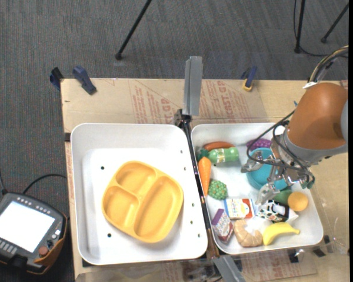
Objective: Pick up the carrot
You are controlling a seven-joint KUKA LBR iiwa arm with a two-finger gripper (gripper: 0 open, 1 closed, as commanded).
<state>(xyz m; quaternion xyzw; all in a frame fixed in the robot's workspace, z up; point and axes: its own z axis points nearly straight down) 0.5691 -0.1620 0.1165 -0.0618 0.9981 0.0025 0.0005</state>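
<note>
Carrot: a smooth orange plastic carrot (205, 175), tapered, lying lengthwise against the near-left wall of the right shallow white bin (315, 213), its narrow end toward the bench's front edge; well to the left of the fingers, untouched.
Gripper: the grey two-finger gripper (275, 188) hangs over the right bin's right half, fingers spread a little, nothing between them.
Just under the fingers: a black-and-white cow-print carton (275, 211); a round orange fruit (297, 201) beside it to the right.
Behind the fingers: a teal bowl (260, 168).
Left of the fingers: a small red-and-white carton (239, 207), a green knobbly toy (217, 189), a green bottle (222, 155).
In front of the fingers: a yellow banana (279, 233), a tan bread piece (247, 234).
Left shallow white bin (85, 151): holds a yellow three-compartment plastic plate (142, 200).
</note>
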